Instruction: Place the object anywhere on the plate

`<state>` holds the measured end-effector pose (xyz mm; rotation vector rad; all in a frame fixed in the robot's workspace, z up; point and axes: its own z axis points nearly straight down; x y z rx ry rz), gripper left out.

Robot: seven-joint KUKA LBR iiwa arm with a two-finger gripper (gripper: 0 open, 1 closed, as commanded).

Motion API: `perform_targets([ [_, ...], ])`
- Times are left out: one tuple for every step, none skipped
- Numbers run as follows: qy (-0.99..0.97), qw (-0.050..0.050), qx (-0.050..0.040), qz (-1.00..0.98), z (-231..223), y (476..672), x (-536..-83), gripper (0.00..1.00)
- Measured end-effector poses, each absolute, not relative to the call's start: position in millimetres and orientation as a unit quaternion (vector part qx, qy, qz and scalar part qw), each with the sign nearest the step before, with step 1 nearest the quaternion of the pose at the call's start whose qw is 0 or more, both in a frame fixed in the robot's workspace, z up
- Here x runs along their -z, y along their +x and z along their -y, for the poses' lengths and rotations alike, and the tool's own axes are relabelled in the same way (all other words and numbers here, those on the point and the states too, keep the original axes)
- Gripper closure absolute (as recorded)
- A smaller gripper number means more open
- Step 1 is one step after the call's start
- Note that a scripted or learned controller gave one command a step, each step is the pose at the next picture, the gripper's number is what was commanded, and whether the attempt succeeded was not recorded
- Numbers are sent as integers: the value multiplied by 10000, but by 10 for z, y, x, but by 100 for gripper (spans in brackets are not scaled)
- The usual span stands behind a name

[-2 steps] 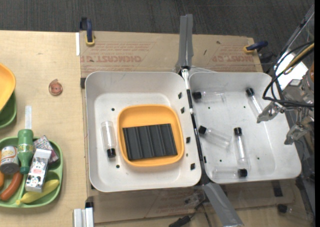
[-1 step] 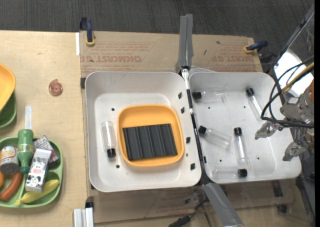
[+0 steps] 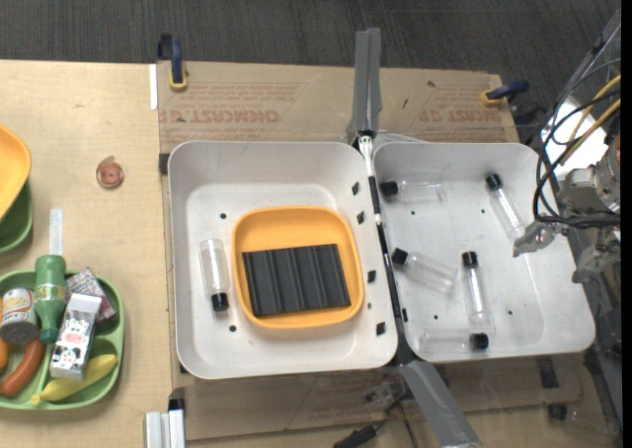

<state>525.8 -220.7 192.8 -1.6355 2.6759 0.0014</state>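
While my arm waits at the right edge of the bench, my claw (image 3: 530, 239) hangs over the right rim of the right bin (image 3: 553, 323); whether it is spread or pressed together cannot be told from this angle, and nothing shows in its grip. Four clear vials with black caps lie scattered across that bin's floor. One vial (image 3: 502, 201) lies just left of my claw, tilted, its cap toward the far wall. A second vial (image 3: 475, 300) lies nearer the front, lengthwise, a cap at each end. A third vial (image 3: 423, 268) rests near the bin's left wall, and a fourth vial (image 3: 415, 186) sits near the far left corner. In the left bin (image 3: 188, 239), well apart from my claw, the orange plate (image 3: 296, 224) carries a dark ribbed block (image 3: 295, 278). A fifth vial (image 3: 213, 273) lies just beside the plate's left edge, on the bin floor, cap toward the front. On the wooden table to the left sits a green tray (image 3: 99, 377) of toy food.
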Motion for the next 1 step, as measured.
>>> perform_targets([
  [-6094,25,-5,-7929,2215,4979,-3736,0],
])
